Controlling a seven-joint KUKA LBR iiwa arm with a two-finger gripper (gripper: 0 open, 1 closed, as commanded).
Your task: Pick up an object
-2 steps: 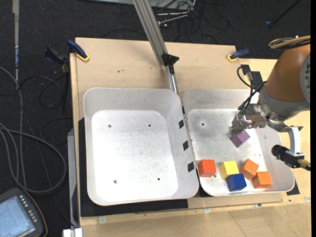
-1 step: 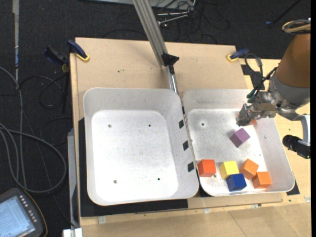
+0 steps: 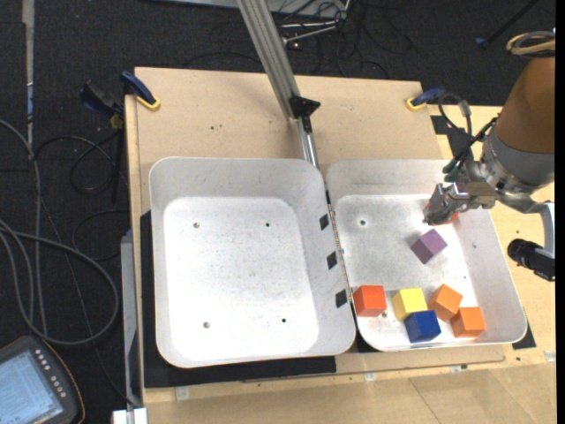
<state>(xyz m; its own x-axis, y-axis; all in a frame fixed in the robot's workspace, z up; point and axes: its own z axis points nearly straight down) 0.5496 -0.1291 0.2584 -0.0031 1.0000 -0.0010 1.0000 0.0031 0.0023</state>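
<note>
Wooden surface (image 3: 229, 113), two white bins | gripper (image 3: 439, 210) over right bin (image 3: 371, 184); jaws' state unclear | purple cube (image 3: 429, 245) just below, nearer camera

Six blocks (image 3: 429, 245), two bins (image 3: 168, 237)

The arm (image 3: 527, 140) has a rounded orange band at its upper section and a smooth grey segment beneath it. Thin black cables loop along the left side of the wrist. The wrist narrows to a silver-grey metal mount with dark fittings. The gripper (image 3: 439, 212) is small and dark, built of black and grey parts; finer details are too small to tell.
</note>
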